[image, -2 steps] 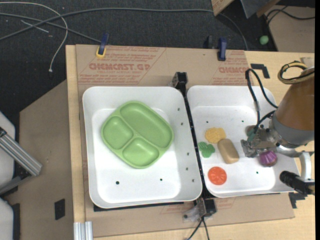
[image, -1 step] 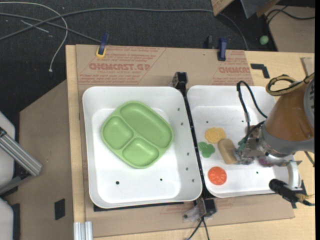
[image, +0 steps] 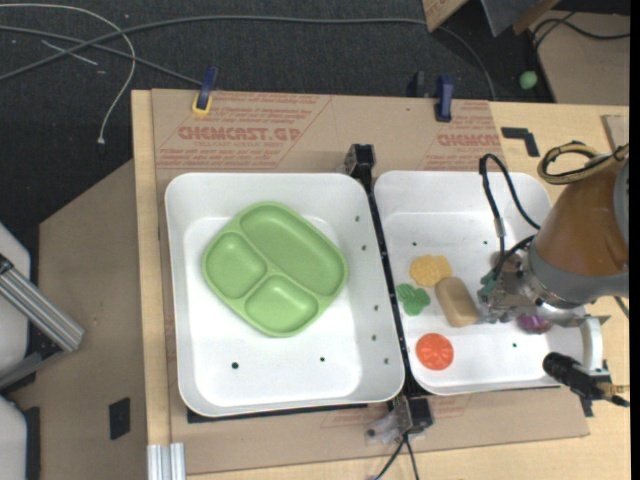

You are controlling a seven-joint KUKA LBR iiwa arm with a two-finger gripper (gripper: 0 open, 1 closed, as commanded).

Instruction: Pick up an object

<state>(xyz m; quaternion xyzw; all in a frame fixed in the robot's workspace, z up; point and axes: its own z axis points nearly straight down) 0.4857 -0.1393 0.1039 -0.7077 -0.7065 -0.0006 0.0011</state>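
Gripper (image: 497, 293) low in the right bin (image: 460, 193); finger state cannot be told. Tan block (image: 456, 301) lies just left of it, nearly touching, long axis slanting toward the bin's near-right. Yellow piece (image: 431, 269), green piece (image: 412, 298), red disc (image: 434, 351) around the block.

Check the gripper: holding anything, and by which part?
Cannot tell. The gripper is low in the right bin, by the tan block and a purple item; the wrist hides the grip.
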